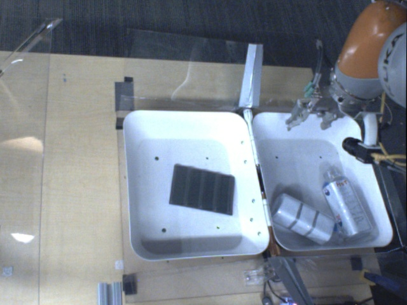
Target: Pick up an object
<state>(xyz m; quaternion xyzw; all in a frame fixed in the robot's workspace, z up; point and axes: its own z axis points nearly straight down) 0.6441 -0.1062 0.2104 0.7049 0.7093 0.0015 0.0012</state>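
My gripper [310, 121] hangs over the back rim of the right bin [299, 146], its fingers spread apart with nothing between them. Below it in that bin, toward the front, a clear plastic bottle [346, 205] lies on its side near the right wall. A grey wrapped pack [303, 218] lies beside the bottle at the front left corner. The left bin [146, 145] holds a flat dark ribbed rectangle [202, 189] near its middle.
The arm's orange band [369, 37] rises at the upper right. A metal post [251, 75] stands behind the joint between the bins. A clear plastic sheet [38, 138] covers the bench on the left.
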